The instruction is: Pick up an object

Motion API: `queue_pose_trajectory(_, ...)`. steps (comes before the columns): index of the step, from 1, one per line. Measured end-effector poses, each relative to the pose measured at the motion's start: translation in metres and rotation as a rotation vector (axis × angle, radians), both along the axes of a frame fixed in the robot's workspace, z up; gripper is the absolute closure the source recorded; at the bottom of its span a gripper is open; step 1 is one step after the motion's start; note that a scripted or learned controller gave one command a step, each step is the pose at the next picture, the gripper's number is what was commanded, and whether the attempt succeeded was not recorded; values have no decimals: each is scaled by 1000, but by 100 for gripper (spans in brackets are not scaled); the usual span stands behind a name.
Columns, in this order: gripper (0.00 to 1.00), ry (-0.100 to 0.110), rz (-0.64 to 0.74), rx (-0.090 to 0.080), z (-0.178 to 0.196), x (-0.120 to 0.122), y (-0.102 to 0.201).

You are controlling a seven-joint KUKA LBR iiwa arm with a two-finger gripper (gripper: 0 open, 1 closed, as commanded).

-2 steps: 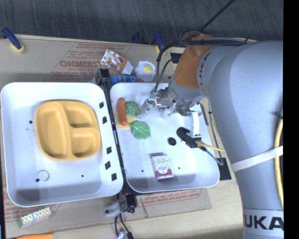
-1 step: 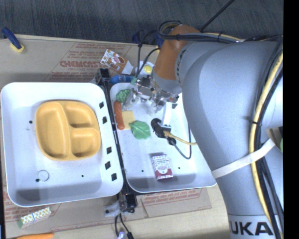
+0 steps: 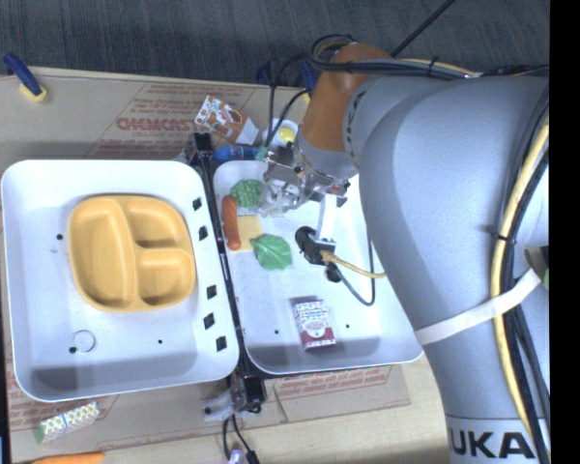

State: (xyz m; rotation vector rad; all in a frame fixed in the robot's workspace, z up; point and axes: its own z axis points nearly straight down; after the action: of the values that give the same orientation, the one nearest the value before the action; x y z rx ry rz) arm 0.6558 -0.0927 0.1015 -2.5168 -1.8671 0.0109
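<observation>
My gripper (image 3: 274,194) reaches down into the far left corner of the right bin (image 3: 367,341), just below the orange band of the wrist. It hovers over a green broccoli piece (image 3: 246,193). Beside it lie an orange hot dog (image 3: 231,223), a yellow block (image 3: 247,227) and a green leafy piece (image 3: 272,251). A red and white small box (image 3: 314,323) lies near the bin's front. The grey arm covers the bin's right side.
The left bin (image 3: 29,259) holds a yellow divided tray (image 3: 130,249). A blue and yellow item (image 3: 240,152) and a snack packet (image 3: 217,117) lie on the cardboard behind the bins. A black cable plug (image 3: 309,245) hangs over the right bin.
</observation>
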Motion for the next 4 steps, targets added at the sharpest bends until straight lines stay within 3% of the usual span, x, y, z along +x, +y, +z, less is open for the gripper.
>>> queue_pose_trajectory(1, 0, 6, 1, 0, -1, -1, -1)
queue_pose_trajectory(2, 0, -3, -222, -2, -11, -46, -7)
queue_pose_trajectory(3, 0, 6, -73, -2, -11, -2, -9)
queue_pose_trajectory(4, 0, 6, -319, -2, -11, -9, -3)
